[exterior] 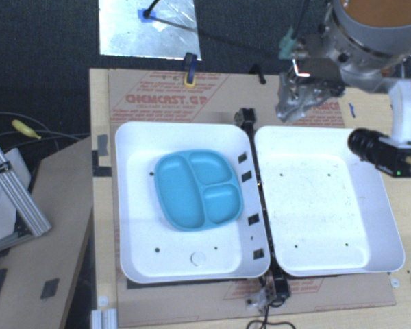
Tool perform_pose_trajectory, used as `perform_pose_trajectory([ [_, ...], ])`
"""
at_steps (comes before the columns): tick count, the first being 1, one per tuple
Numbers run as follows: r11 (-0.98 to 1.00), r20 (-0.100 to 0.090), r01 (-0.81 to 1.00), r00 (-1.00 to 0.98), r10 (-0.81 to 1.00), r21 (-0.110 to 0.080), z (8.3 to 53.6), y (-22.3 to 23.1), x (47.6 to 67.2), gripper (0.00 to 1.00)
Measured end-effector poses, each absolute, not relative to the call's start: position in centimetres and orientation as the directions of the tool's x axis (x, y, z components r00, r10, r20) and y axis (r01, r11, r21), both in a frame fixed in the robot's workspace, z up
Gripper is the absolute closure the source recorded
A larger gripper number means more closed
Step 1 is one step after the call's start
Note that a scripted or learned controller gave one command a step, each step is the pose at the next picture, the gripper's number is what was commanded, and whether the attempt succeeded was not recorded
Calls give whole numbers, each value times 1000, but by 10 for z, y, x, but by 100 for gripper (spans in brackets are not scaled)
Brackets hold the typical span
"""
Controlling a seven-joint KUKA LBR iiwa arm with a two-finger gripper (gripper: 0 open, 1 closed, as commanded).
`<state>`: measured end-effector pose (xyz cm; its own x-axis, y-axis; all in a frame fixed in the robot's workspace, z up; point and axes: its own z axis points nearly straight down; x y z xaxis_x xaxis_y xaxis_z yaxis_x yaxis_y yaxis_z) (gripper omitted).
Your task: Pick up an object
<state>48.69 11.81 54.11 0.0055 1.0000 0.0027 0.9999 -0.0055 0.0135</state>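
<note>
Blue divided plate [197, 189] lies flat in the left bin [140, 252]; the gripper [296, 101] hangs above the right bin's [370, 245] far edge, touching nothing visible, its grip state impossible to tell

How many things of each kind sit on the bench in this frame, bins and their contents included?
Shallow white plastic bins: 2, the left bin and the right bin
Light blue plastic divided plates with three compartments: 1, lying in the left bin
Total: 3
</note>
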Motion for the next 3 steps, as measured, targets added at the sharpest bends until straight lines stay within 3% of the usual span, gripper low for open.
perform_pose_trajectory([
  [1, 14, 3, 1000, -14, 1000, 1, 534, 227, 485, 100],
  [2, -3, -2, 1000, 3, 1000, -3, 486, 174, 486, 100],
  [3, 5, 2, 1000, -5, 1000, 4, 501, 177, 487, 100],
])
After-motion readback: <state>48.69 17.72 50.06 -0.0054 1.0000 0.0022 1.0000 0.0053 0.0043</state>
